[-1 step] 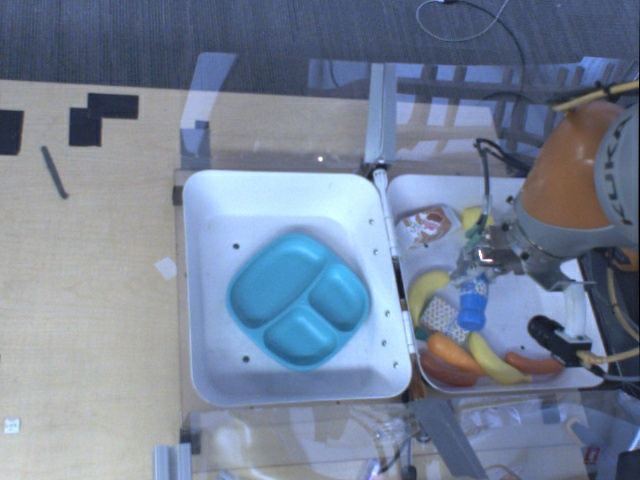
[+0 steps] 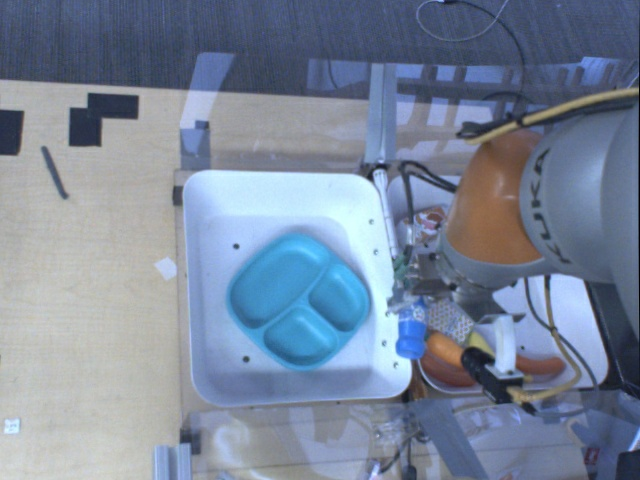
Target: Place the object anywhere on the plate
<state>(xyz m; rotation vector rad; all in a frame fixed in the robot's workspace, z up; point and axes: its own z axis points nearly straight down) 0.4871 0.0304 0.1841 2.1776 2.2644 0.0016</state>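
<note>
I found the arm (image 2: 560, 198) reaching over the right bin (image 2: 570, 298), its wrist hanging low above the bin's left side. The gripper (image 2: 420, 288) was buried under the wrist housing, and I could not tell whether it was released or clenched, nor whether anything sat in it.

I judged the step in hand to be the pick: the arm was down among the objects, and the plate carried nothing.

Left bin (image 2: 210, 368): it held one blue plate (image 2: 300, 298) with three compartments, lying near the middle, well to the left of the gripper. All three compartments looked bare.

Right bin: just below the gripper lay a small blue object (image 2: 410, 340), perhaps a bottle or cap. Beside it, to the right, lay an orange carrot-like piece (image 2: 447, 348), then a yellow item (image 2: 483, 342) and a reddish sausage-like piece (image 2: 540, 366) further right. Which of these was the intended object I could not say; the blue one lay closest.

In my judgement the next move called for a confirmed grasp, a clean lift over the wall between the bins, then travel left to the plate
</note>
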